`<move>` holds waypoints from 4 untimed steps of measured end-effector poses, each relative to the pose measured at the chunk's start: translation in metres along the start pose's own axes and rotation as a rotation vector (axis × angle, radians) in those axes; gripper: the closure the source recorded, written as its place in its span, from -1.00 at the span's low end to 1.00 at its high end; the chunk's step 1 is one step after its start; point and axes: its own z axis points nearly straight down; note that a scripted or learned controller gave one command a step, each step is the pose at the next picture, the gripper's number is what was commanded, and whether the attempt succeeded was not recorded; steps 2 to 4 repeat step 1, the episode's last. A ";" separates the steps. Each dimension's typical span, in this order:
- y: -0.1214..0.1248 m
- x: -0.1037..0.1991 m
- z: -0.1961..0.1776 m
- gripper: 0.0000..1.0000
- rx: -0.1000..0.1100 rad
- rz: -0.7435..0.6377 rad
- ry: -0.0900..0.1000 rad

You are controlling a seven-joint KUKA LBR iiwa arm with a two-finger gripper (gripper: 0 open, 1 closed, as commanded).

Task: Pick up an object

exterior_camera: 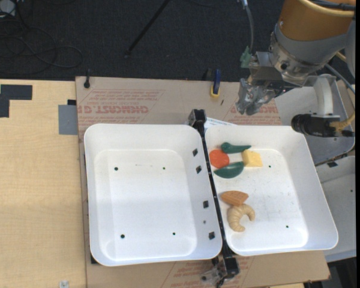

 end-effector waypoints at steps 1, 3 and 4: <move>0.011 0.015 -0.031 1.00 -0.018 -0.010 0.003; 0.011 0.015 -0.031 1.00 -0.018 -0.010 0.003; 0.011 0.015 -0.031 1.00 -0.018 -0.010 0.003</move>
